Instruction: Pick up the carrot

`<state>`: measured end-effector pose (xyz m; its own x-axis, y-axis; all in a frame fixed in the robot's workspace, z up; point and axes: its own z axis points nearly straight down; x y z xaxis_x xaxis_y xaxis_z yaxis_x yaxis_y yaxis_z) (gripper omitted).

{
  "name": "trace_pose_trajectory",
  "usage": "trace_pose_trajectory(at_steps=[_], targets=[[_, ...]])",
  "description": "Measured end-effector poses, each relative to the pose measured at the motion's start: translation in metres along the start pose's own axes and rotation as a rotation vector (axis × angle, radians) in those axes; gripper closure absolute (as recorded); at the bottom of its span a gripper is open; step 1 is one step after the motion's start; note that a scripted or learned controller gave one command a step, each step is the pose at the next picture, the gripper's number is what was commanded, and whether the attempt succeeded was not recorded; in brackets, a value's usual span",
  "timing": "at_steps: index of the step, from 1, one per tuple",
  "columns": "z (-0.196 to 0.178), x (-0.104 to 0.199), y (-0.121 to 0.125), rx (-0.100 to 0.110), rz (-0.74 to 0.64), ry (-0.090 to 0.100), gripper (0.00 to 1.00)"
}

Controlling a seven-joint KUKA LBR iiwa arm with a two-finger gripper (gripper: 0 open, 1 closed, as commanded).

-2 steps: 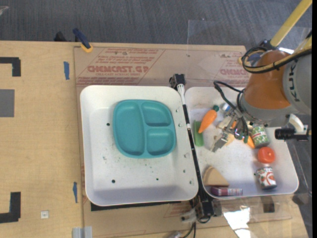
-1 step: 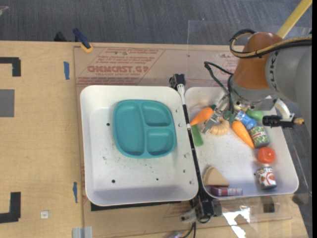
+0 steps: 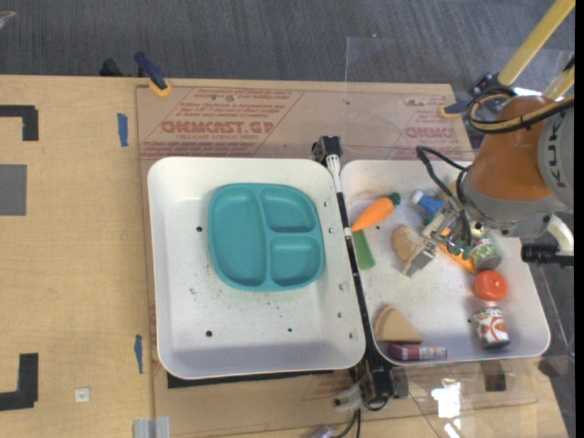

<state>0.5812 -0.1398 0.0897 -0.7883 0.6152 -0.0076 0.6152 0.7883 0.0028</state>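
Carrot [image 3: 373, 213] lies in right bin [image 3: 538, 331], upper left area, near divider, beside green item [image 3: 363, 249]. Gripper [image 3: 429, 252] low over bin centre, well right of carrot; finger state unclear. Teal plate [image 3: 266, 235] in left bin [image 3: 173, 272].

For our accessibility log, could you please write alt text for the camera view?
The arm's end effector hangs over the right bin, apart from the carrot lying near that bin's left wall. The left bin holds a teal divided plate.
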Motion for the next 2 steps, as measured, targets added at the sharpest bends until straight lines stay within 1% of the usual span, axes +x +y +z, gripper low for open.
trace_pose_trajectory(at_steps=[1, 2], targets=[[-0.001, 0.024, -0.029, -0.005, -0.238, -0.005, 0.00], [-0.014, 0.020, -0.026, -0.009, -0.239, -0.017, 1.00]])
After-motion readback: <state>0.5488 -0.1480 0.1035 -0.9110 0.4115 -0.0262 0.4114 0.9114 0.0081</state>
